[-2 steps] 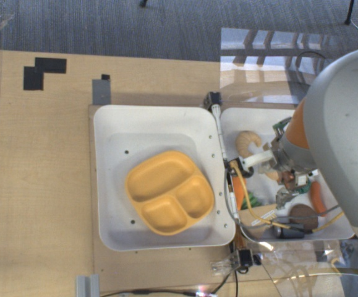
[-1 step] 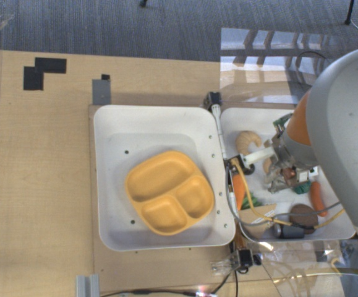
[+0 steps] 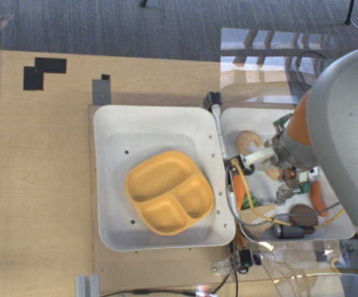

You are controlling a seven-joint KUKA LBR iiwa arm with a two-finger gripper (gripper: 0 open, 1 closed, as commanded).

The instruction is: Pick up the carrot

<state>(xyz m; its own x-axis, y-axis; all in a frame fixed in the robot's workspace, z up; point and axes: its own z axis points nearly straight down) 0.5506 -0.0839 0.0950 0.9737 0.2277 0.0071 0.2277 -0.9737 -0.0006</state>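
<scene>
The carrot (image 3: pixel 238 186), orange with a green top, lies along the left wall of the right bin (image 3: pixel 262 117). My gripper (image 3: pixel 288 181) hangs low over the middle of that bin, to the right of the carrot and apart from it. The grey arm with its orange band (image 3: pixel 299 129) covers much of the bin's right side. Nothing is visibly held.
The right bin also holds a beige mushroom-shaped piece (image 3: pixel 248 142), a red-orange piece (image 3: pixel 316 198), a brown round piece (image 3: pixel 302 214) and a dark object (image 3: pixel 288 231). Yellow cables (image 3: pixel 271 218) trail across its front. A yellow divided plate (image 3: pixel 169 192) sits in the left bin (image 3: pixel 114 166).
</scene>
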